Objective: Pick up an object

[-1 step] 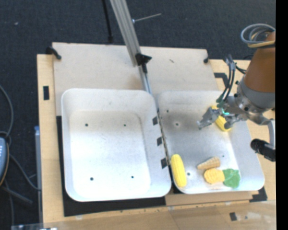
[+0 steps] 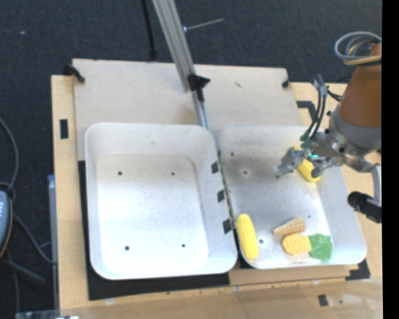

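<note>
Wooden bench (image 2: 139, 92) bearing two bins, on dark carpet (image 2: 26, 25).

From my seat, both bins look like matt white plastic, the left bin (image 2: 153, 198) and the right bin (image 2: 272, 178) alike, each smudged with grey scuffs. The bench (image 2: 139, 92) beneath reads as pale, unvarnished wood or board. The upright rail (image 2: 176, 38) is ribbed bare metal, dully shiny. I see the arm (image 2: 362, 105) as smooth, with a satin orange band. The yellow banana (image 2: 247, 236) looks like glossy plastic; the corn cob (image 2: 295, 244) is knobbly, its green leaf (image 2: 321, 246) smooth. The floor (image 2: 53, 25) seems dark rough carpet.
</note>
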Available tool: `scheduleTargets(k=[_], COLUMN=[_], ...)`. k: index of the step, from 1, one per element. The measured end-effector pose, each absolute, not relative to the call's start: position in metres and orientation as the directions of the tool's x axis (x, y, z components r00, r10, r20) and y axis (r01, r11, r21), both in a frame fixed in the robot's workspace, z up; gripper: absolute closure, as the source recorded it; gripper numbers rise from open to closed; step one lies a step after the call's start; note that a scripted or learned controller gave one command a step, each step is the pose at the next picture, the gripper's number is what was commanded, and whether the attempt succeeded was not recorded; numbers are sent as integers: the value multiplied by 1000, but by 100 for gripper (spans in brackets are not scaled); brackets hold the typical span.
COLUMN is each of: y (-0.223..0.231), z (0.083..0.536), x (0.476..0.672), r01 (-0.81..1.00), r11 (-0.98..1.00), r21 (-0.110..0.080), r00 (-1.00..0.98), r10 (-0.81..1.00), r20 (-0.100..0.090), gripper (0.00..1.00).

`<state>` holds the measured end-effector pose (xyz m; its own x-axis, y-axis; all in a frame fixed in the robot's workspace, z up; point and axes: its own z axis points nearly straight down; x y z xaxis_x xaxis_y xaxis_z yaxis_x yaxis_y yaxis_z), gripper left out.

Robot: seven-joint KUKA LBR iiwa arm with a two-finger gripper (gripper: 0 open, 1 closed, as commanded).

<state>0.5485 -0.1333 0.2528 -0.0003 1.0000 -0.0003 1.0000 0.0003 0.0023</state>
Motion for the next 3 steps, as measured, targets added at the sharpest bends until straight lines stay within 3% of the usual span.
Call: scheduleTargets(k=[1,3], y=[-133,-128], z=[191,99], x=[543,545], r01=[1000,1000], r11=[-1,-2], r21=[-5,-2], r00=[1,2], r10=[1000,1000], r20=[-1,-2], gripper=[0,0])
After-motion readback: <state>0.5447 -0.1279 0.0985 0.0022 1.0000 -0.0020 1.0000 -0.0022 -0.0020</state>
